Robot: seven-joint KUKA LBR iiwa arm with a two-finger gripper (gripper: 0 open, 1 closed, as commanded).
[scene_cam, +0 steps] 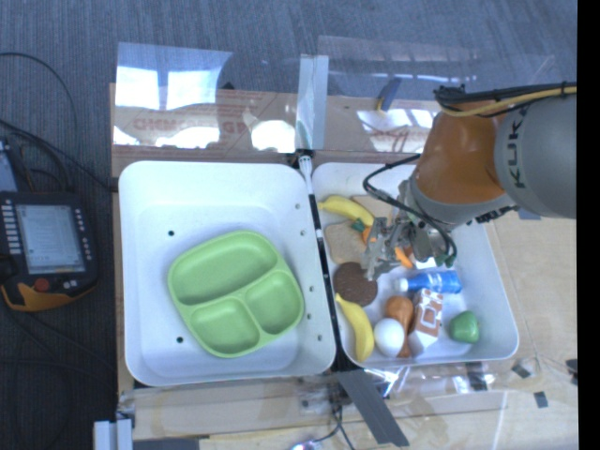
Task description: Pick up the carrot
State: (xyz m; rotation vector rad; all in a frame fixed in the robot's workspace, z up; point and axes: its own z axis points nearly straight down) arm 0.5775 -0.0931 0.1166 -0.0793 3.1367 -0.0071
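Note:
The carrot (404, 254) is a small orange piece in the right bin (497, 298), mostly hidden under the gripper. The gripper (389, 247) hangs low over the bin's upper middle, right at the carrot, below the arm's orange band (457, 162). The view does not show whether the carrot is held.
Around the gripper lie a banana (345, 209), a brown round cookie (354, 283), a second banana (357, 322), a white egg (388, 335), an orange-brown item (400, 309), a blue bottle (433, 280), a small carton (429, 313) and a green item (463, 326). The left bin (150, 195) holds a green divided plate (234, 292).

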